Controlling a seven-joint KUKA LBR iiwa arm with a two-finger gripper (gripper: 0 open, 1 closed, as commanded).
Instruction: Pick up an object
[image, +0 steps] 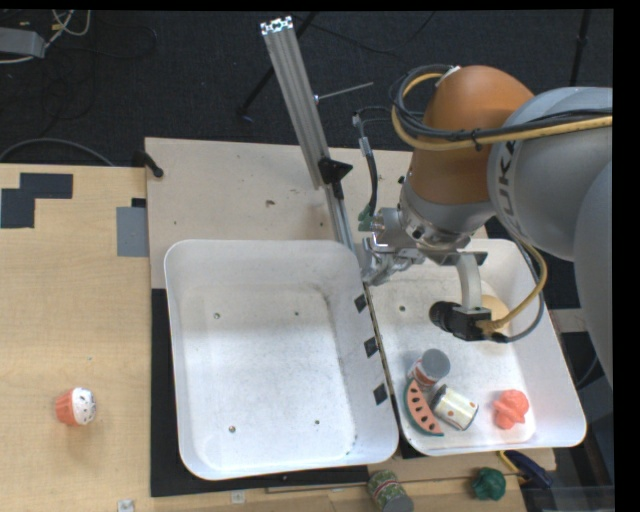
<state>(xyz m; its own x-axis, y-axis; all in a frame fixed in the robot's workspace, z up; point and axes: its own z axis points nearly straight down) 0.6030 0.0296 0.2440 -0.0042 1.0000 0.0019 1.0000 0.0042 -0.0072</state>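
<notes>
Orange-banded arm (470, 130) over right bin (552, 372), tool (380, 257) at its left rim, open-or-closed unclear

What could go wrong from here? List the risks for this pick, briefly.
1. The tool hangs by the rim between the bins, apart from every object. Descending here might strike that rim or close on nothing.
2. The watermelon slice, grey-topped can and pale cylinder crowd together, so a grasp there may nudge the neighbours or slip.
</notes>
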